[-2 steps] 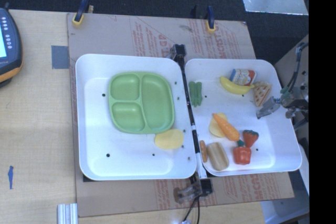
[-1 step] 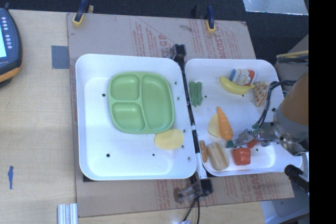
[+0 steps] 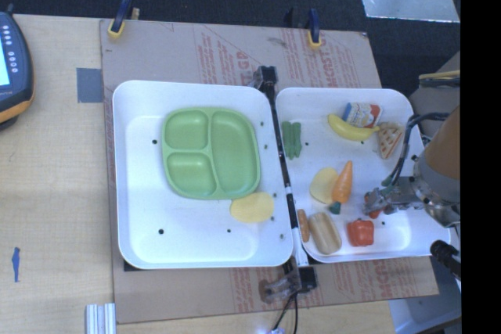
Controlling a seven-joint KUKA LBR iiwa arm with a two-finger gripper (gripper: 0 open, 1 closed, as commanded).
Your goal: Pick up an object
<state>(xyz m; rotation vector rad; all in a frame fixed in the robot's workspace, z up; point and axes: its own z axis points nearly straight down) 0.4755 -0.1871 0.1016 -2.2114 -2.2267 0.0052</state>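
Your gripper [image 3: 381,199] sits low in the right bin [image 3: 313,99], toward its 4 o'clock side, with the arm [image 3: 442,156] coming in from 3 o'clock. I can't tell how the end effector stands: the wrist hardware covers it from above, and nothing is visibly held in it.

Nearest candidate is the red tomato-like piece [image 3: 361,232], just beside the gripper at about 7 o'clock from it. It's roundish, so there's no long axis to line up with. I'd call that the likely target.

Next nearest is the carrot [image 3: 343,181], at about 10 o'clock from the gripper, long axis running roughly 12 to 6 with a slight tilt, and touching the pale yellow piece [image 3: 323,185] on its 9 o'clock side. That contact could crowd a grasp.

The hot dog [image 3: 323,233] lies further out at 8 o'clock, near the bin's lower wall. The banana [image 3: 349,129] and waffle wedge [image 3: 389,140] are up at 12 o'clock, well apart from the gripper.

The left bin [image 3: 125,168] holds a green divided plate [image 3: 211,152] and a yellow chip-like piece [image 3: 252,207]; all of that is well off at 9 o'clock.
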